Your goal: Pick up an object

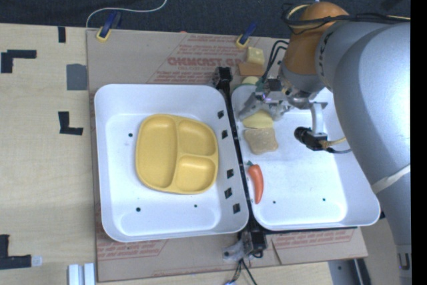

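Note:
The right bin (pixel 313 200) holds a pale yellow chunk (pixel 259 121), a tan bread-like piece (pixel 261 141) just in front of it, and an orange carrot (pixel 256 182) near the divider. My gripper (pixel 265 99) hangs low over the back left corner of this bin, right above and behind the pale yellow chunk. The wrist and arm hide the gripper's upper side. I cannot see any object between its tips.
A yellow divided plate (pixel 177 152) lies in the left bin (pixel 113 143). Behind the right bin's rim sit a small yellow block (pixel 254 53) and a brown block (pixel 251 68). The grey arm (pixel 373 83) covers the right bin's far right side.

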